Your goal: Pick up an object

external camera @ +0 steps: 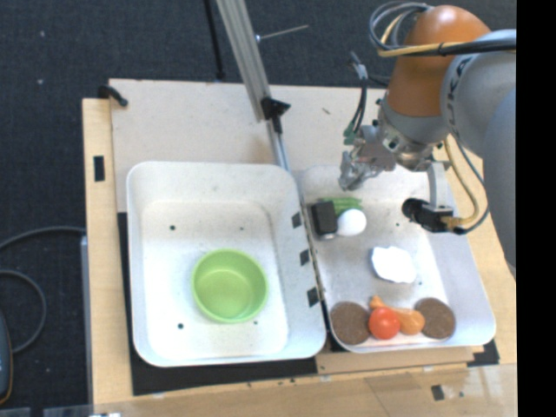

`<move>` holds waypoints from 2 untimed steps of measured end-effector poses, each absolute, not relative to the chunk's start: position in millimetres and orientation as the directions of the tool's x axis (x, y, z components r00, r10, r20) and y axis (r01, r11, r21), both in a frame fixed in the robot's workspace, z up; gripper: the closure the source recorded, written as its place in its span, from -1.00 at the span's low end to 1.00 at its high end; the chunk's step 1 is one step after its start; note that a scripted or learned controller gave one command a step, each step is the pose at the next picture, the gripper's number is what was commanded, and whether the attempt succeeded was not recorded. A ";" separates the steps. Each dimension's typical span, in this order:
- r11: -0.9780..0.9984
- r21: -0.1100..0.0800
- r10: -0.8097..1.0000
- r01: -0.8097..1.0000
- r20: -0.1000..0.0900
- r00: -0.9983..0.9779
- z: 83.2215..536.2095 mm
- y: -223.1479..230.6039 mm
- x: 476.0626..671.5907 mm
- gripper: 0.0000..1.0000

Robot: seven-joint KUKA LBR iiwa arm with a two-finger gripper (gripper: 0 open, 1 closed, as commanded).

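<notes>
The end effector [352, 179], grip state impossible to tell, hangs over the right bin [452, 272] beside the white ball [352, 222], likely lining up a pick.

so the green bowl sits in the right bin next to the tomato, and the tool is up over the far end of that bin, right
Not quite. The camera view shows the green bowl in the left bin, alone, apart from the tomato, which lies in the right bin. The tool does hang over the right bin's far end.
</notes>
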State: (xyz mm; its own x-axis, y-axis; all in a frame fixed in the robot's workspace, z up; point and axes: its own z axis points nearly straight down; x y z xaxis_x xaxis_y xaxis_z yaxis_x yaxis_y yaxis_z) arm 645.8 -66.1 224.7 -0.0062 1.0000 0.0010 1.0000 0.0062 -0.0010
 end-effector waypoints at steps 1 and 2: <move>0.008 0.003 1.000 1.000 0.001 -0.008 239.2 -14.5 648.2 1.00; 0.008 0.001 1.000 1.000 0.002 -0.008 241.5 42.8 643.8 1.00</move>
